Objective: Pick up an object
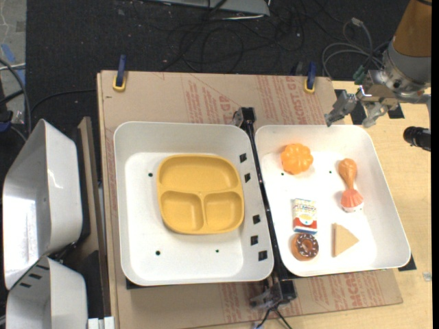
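Five toys lie in your right bin (384,184); your pincer (355,110) hangs open above its far rim, so drop squarely over the orange pumpkin (296,157)

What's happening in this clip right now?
The arm's gripper hangs over the far right corner of the right bin, fingers spread, holding nothing. In that bin lie an orange pumpkin, a chicken drumstick, a small carton, a chocolate donut and a cheese wedge. The left bin holds a yellow divided tray. Nothing is picked yet.
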`<state>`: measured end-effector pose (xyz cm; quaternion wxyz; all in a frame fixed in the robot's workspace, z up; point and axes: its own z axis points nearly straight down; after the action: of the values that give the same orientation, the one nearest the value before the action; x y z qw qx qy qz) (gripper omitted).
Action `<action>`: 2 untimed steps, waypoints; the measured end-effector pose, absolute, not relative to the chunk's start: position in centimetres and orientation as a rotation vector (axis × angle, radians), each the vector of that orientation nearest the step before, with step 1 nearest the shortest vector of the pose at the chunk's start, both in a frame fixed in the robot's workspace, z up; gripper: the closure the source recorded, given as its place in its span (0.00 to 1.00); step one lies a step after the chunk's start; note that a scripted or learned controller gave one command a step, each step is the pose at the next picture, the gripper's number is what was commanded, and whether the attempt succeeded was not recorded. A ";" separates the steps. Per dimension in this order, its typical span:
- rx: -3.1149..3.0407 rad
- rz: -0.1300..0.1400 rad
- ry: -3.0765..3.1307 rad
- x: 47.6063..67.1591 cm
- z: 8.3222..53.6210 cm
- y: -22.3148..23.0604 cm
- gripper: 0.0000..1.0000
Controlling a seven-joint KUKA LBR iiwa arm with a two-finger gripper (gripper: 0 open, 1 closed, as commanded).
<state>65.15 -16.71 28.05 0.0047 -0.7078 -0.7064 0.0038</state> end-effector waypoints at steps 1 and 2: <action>-2.221 0.001 -2.223 65.3 28.9 -16.6 0.00; -2.215 0.005 -2.223 65.4 23.0 -15.6 0.00</action>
<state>65.41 -15.65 23.05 0.0020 -0.7058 -0.7084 0.0016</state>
